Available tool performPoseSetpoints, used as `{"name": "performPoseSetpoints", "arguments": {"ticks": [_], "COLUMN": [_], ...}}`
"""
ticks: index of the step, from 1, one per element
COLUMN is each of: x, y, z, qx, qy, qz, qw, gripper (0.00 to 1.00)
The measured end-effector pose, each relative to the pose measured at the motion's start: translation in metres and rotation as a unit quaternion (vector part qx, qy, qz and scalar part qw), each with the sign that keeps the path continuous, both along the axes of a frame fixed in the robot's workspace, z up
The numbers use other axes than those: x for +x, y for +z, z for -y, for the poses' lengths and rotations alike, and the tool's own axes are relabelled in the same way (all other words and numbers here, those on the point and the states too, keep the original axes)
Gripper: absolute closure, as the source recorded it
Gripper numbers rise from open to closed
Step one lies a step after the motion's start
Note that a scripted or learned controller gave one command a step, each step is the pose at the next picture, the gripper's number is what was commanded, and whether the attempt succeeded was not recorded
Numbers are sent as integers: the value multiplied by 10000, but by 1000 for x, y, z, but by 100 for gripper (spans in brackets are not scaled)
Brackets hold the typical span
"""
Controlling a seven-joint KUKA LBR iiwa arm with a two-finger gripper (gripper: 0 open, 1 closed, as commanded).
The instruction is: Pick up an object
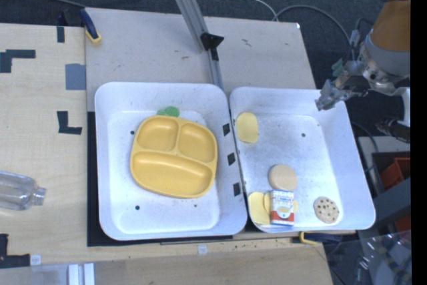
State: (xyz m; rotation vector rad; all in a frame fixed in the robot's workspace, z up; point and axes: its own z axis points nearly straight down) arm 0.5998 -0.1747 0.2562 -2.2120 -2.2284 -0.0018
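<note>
My gripper (327, 98) hangs over the far right rim of the right bin (303, 107), with nothing visible in it. Inside that bin lie a pale yellow oval piece (247, 127) near the left wall, a tan round bun (283, 177), a small red and white carton (283, 207), a yellow wedge (259, 207) beside the carton, and a chocolate-chip cookie (326, 209) at the front right. The left bin (110, 143) bears a yellow divided plate (175, 155), and a green object (169, 111) peeks out behind it.
A slanted metal pole (187, 0) runs from the top down to the gap between the bins. A clear plastic bottle (17, 190) lies on the wooden bench at the far left. A blue and yellow clamp (90, 27) sits at the back left.
</note>
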Motion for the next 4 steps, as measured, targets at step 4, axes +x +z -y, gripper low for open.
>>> {"name": "performPoseSetpoints", "arguments": {"ticks": [4], "x": [56], "y": [72], "z": [-226], "qx": [-7], "qy": [-30], "qz": [-2], "qw": [10000], "gripper": [100]}}
